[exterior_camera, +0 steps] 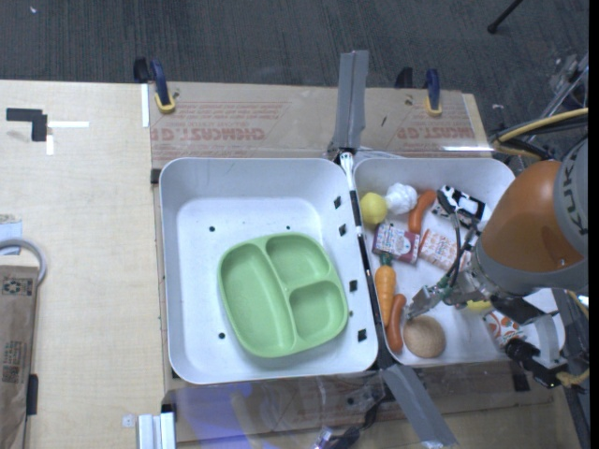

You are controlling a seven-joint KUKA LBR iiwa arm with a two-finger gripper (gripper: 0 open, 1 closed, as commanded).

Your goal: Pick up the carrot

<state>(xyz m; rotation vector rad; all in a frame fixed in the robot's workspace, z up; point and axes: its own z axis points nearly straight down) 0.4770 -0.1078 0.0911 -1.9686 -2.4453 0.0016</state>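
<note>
The two-finger gripper hung low in the right white bin; whether it was clenched could not be told. The long orange carrot lay just left, beside a round brown potato.

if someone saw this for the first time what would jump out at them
The green divided plate lies alone in the left bin, the biggest patch of colour. The right bin is crowded: a carrot lies along its left wall, with a lemon above it and a brown potato below. The arm's orange band looms at the right, and the gripper hangs just right of the carrot.
</note>
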